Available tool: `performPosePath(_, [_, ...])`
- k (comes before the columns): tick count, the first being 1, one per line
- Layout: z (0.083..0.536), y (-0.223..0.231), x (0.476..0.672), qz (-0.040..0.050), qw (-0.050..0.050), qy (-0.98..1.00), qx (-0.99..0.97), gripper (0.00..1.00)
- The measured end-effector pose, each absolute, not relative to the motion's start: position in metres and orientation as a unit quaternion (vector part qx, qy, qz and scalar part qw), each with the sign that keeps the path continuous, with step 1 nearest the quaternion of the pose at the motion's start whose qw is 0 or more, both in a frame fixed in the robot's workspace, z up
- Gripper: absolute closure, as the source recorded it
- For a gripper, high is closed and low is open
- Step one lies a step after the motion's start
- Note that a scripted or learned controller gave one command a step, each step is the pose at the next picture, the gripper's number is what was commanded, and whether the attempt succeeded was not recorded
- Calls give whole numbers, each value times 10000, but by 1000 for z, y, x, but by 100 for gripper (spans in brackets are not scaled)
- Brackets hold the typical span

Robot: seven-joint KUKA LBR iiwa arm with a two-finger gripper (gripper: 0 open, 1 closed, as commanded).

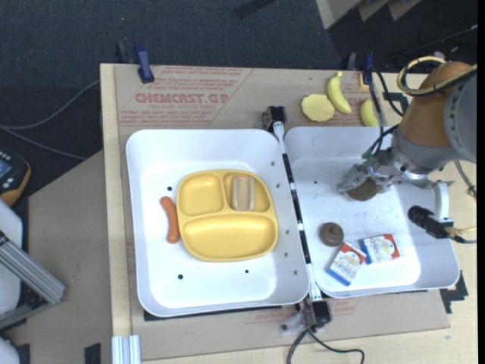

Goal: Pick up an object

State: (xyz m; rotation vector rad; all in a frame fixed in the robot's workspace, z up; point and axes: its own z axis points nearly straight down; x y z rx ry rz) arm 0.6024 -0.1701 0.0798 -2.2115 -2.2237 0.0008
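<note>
My gripper (365, 180) is low in the right bin (432, 275), near its back middle, at the end of the grey arm with the orange band (428, 120). A brown lump (363, 192) lies right under the gripper, partly hidden by it. A round brown cookie-like piece (331, 233) sits in front of it toward the bin's left wall. Two small printed packets (346, 265) (380, 248) lie side by side at the bin's front.
The left bin (151, 165) holds a yellow divided plate (226, 235) with a tan bun (242, 192) in its back right compartment, and an orange sausage (170, 219) beside the plate. Toy bananas (339, 94) and a yellow piece (317, 108) lie on the bench behind the right bin.
</note>
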Motion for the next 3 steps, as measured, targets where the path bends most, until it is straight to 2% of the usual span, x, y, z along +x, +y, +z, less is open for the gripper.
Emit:
performPosePath(1, [96, -174, 603, -7, -12, -7076, -7066, 100])
performPosePath(2, [106, -101, 618, -10, -7, -7095, -7047, 100])
performPosePath(3, [197, -31, 619, -42, -27, -7101, -7041, 100])
